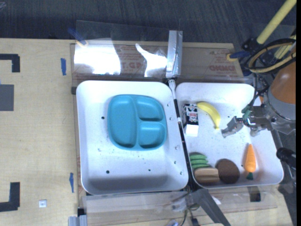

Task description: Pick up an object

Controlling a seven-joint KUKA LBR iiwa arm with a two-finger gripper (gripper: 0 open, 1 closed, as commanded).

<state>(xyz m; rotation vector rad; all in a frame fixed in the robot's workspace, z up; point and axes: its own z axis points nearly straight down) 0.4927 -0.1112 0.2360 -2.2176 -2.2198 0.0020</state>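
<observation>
Two bins; jaws (229, 127) over right bin (235, 91), opening unclear, nothing visibly held, banana (210, 112) at their 10 o'clock, carrot (250, 159) at 5.

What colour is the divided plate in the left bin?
Light blue, all over. The divided plate shows clearly in the camera view, lying in the left bin.

Red printed lettering on cardboard strip (221, 62) behind the bins, too blurred to read
</observation>
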